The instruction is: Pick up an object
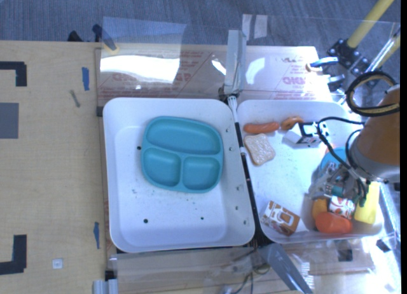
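**benchwatcher:** So the gripper (pixel 336 188) is down in the near right corner of the right bin (pixel 280 178), sitting in a pile of stuff. Can't tell if it's wide or narrow, too much wiring and clutter around it. Nothing clearly sits between its tips either.

**pickbot_fan:** What's crowding it?

**benchwatcher:** Just below it there's an orange-red rounded thing (pixel 332 223), with a red and white packet (pixel 341 206) touching on top, and a yellow bottle (pixel 367 207) right beside it on the right. Left of the gripper, a bit apart, lies a brown and white box (pixel 280 217). Further up and left: a slice of toast (pixel 259 149), a sausage (pixel 261 128), and a small orange piece (pixel 292 122) near the far wall.

**pickbot_fan:** And the other bin?

**benchwatcher:** Left bin (pixel 121 178) is well away, holding a teal divided plate (pixel 182 153).
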Robot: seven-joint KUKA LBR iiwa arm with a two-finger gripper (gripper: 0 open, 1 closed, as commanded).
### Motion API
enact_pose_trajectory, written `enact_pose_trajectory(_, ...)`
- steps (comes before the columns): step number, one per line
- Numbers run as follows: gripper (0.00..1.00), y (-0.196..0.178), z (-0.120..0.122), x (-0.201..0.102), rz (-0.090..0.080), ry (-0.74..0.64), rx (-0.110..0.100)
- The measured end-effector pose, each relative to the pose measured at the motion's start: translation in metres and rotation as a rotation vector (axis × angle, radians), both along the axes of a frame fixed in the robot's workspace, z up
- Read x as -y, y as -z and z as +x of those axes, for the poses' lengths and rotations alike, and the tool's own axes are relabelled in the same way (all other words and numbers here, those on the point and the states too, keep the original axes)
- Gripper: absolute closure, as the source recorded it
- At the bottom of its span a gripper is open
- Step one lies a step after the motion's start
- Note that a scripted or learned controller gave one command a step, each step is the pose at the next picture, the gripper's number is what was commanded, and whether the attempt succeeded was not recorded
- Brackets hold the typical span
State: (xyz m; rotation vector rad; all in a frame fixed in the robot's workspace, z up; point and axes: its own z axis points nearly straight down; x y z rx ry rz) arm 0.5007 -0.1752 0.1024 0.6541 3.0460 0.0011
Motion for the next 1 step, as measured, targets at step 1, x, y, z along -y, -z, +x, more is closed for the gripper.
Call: enact_pose_trajectory(1,0.00,0.0010,-0.0006,-0.0004,0.001,0.000,-0.002)
